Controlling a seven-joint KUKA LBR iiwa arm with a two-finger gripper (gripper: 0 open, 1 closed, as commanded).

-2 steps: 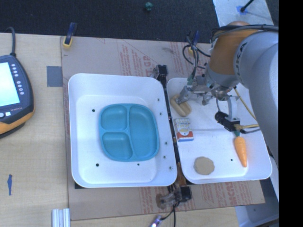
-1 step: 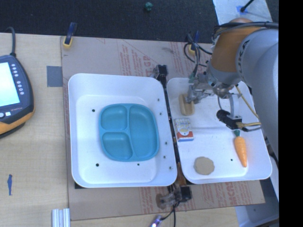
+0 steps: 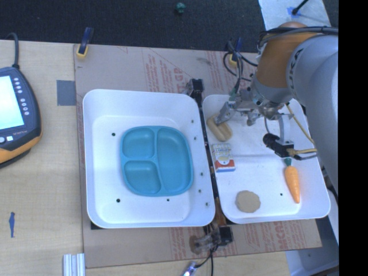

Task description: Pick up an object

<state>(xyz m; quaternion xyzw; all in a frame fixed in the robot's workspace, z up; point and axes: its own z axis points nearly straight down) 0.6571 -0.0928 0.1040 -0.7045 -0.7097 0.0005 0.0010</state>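
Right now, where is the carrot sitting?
In the camera view, the carrot lies in the right-hand bin, close to its right wall, pointed end toward the bottom of the picture, with the round tan disc to its lower left.

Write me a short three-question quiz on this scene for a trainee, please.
1. True or false: the blue plate lies in the left bin.
2. Fill in: the right bin holds a roll, a carton, a round biscuit and an orange ___.
3. Which thing lies nearest the gripper? A) biscuit B) roll C) carton

Key: 1 true; 2 carrot; 3 B.
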